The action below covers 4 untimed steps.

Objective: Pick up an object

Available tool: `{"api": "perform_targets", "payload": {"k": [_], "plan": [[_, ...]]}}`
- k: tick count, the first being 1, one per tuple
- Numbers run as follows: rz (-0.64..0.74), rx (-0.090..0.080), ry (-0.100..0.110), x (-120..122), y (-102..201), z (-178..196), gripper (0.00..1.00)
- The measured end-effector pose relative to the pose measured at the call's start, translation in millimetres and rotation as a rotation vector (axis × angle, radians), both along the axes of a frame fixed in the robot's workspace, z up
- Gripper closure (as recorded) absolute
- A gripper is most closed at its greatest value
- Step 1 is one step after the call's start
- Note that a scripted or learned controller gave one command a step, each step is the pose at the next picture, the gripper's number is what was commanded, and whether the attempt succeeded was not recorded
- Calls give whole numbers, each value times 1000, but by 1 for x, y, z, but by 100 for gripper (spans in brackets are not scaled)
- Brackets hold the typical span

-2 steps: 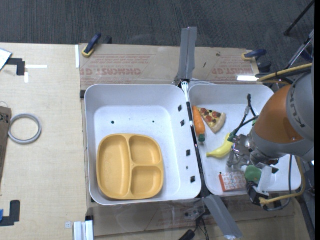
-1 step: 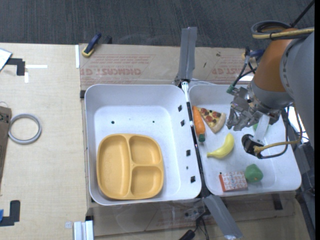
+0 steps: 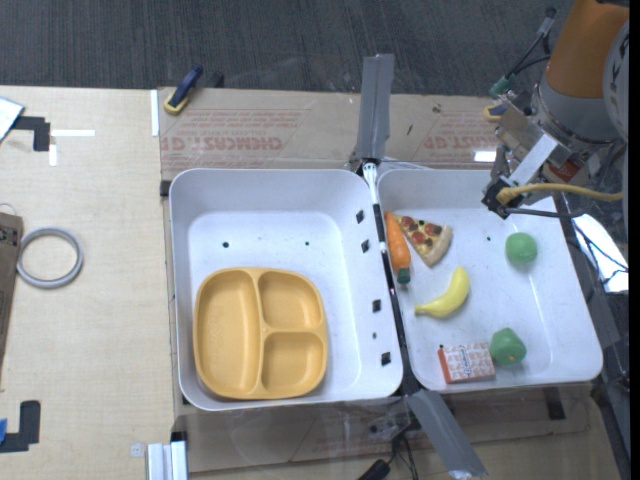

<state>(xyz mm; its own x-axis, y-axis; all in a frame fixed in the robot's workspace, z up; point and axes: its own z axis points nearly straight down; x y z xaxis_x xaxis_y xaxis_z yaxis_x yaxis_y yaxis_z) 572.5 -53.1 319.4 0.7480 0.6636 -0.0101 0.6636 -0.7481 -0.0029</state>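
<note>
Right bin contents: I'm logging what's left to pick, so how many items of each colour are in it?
Green: 2, a ball and a pepper-like toy
Orange: 1, carrot
Yellow: 1, banana
Mixed: 2, pizza slice, small box
Total: 6

Right bin [image 3: 560, 368]: open floor at centre, ringed by carrot [image 3: 398, 249] at nine o'clock, banana [image 3: 446, 295] at seven, green balls [image 3: 521, 248] at three and five.
</note>
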Motion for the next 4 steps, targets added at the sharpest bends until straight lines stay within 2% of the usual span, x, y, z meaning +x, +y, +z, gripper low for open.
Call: {"api": "perform_targets", "payload": {"k": [1,2,3,4], "plan": [[53,3,2,-17,50,-132,100],[105,3,2,-54,115,-124,100],[-7,0,-1,77,91,-34,100],[-18,0,1,36,139,-87,100]]}}
